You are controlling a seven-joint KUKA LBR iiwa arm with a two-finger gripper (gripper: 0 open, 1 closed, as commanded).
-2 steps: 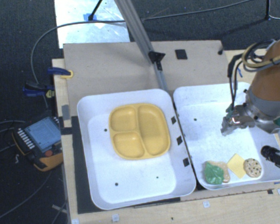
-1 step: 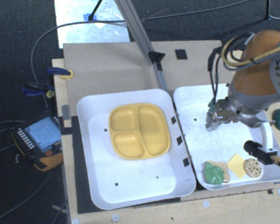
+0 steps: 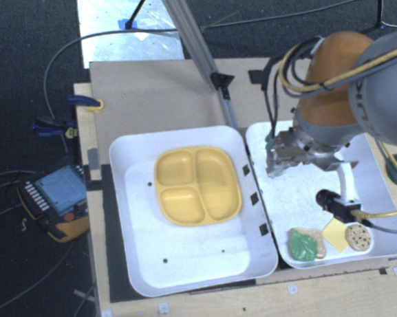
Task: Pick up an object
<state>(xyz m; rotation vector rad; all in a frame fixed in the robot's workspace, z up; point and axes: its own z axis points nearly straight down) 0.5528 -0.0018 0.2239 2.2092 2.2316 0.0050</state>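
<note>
Over the right bin [image 3: 383,173], the gripper [image 3: 279,160] hovers; I can't tell its grip. Well beyond it, near the bin's front edge, lie a green piece [image 3: 303,244], a yellow wedge [image 3: 336,235] and a cookie [image 3: 358,237].

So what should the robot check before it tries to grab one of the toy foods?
1. Toy foods in the right bin: green leafy piece, yellow cheese wedge, round cookie at its near edge. Ok.
2. Claw above a toy: it sits near the bin's far left side, away from them. Not ok.
3. Claw open: cannot tell.
4. Toys spaced apart: they crowd together, the green piece over a tan one. Not ok.
5. Yellow divided plate out of the way, in the left bin. Ok.
</note>
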